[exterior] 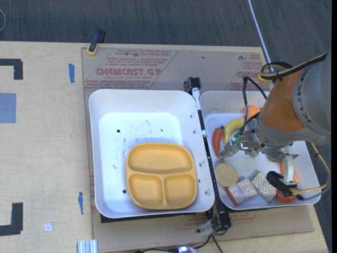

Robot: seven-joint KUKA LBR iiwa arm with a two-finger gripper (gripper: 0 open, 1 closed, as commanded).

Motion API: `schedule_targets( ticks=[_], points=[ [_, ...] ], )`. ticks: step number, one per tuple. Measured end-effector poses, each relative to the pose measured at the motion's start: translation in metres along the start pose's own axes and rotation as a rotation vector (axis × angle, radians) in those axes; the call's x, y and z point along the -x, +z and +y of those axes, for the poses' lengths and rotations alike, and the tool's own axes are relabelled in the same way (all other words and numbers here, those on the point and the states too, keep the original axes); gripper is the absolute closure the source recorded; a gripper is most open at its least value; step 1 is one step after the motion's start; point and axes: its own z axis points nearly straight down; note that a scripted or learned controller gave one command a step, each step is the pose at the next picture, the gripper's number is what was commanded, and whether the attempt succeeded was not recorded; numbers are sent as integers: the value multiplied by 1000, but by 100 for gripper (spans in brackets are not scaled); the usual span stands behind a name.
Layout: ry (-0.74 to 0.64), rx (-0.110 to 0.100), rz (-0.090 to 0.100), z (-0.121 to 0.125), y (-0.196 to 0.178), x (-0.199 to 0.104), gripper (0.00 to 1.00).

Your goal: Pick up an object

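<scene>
You had the gripper (231, 147) low in the right bin (314, 193), beside the red pepper (217, 139) and banana (233, 127), presumably lining up a grab; open or closed, I couldn't tell.

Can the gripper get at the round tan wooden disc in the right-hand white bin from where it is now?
Probably yes. The round tan wooden disc lies uncovered near the right bin's left wall, just below the gripper. A small patterned box sits close beside it, which might crowd one finger.
</scene>
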Motion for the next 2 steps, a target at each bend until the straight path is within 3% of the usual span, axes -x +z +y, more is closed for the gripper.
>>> schedule_targets(
  ticks=[1,2],
  points=[
    [1,2,0,-15,0,1,0],
    [1,4,0,-51,0,-1,0]
  ],
)
